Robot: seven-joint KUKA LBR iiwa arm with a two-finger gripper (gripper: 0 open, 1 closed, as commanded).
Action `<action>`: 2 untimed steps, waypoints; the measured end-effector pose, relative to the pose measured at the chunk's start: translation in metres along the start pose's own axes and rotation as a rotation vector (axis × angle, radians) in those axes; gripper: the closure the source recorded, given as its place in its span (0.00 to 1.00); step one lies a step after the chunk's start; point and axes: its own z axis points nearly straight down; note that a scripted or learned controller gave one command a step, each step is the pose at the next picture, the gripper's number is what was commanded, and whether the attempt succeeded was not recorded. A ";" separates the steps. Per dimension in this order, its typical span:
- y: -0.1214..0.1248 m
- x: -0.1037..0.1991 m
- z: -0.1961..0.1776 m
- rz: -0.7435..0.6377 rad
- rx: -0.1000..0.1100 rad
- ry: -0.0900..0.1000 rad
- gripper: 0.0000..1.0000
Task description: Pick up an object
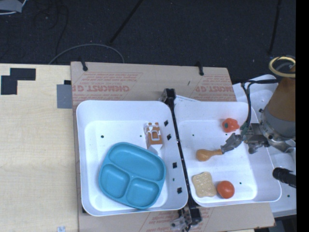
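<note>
From my remote desk, the gripper (231, 144) hangs low in the right bin (260, 195), jaws indistinct so I cannot tell their state, the smooth, likely light drumstick toy (208, 154) just left of them, best taken at its narrow handle.

Arm (282, 105) reaches in from right, tool (231, 143) held low
</note>
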 end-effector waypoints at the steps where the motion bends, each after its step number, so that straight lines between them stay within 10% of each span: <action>1: 0.003 0.000 -0.006 -0.002 -0.012 -0.002 0.00; 2: 0.001 -0.005 0.038 -0.002 -0.008 -0.001 0.00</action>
